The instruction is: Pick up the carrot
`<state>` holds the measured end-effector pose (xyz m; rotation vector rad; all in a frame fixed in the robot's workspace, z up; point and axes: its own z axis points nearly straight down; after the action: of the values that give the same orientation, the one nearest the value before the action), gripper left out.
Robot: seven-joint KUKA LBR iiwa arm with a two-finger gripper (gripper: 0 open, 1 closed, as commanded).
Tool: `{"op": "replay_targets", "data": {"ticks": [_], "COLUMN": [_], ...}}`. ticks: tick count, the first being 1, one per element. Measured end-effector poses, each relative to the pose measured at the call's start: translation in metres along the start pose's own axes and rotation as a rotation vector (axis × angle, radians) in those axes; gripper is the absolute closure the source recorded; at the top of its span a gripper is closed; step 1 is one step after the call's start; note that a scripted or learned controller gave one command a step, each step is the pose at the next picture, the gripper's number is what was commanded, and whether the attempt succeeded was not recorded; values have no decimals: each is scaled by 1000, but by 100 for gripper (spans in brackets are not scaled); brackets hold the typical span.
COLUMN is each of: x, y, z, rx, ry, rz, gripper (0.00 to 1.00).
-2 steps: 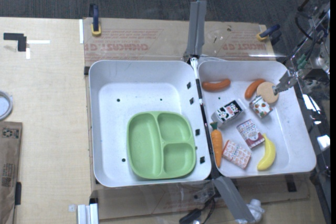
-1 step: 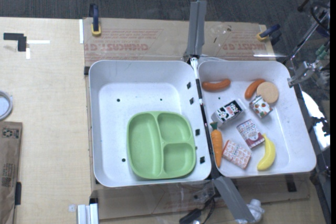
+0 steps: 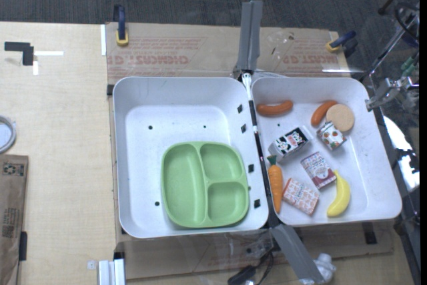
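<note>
Against the right bin's (image 3: 373,143) left wall, the carrot (image 3: 275,181) is being left lying, beside a cracker box (image 3: 300,196); the tool's state cannot be told.

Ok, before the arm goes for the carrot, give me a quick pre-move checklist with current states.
1. Carrot visible in the right bin: ok.
2. Carrot free on top, nothing lying over it: ok.
3. Room around carrot: not ok; it lies against the bin's left wall, with the pink box close on its right.
4. Milk carton clear of the carrot's leafy end: cannot tell, they look very close.
5. Gripper ready above the bin: cannot tell.
</note>
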<state>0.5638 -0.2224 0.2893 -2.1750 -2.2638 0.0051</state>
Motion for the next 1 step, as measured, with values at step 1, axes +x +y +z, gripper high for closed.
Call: {"op": "replay_targets", "data": {"ticks": [1], "x": [57], "y": [-22], "z": [176], "rx": [2], "ry": [3], "rz": [-178], "gripper": [0]}}
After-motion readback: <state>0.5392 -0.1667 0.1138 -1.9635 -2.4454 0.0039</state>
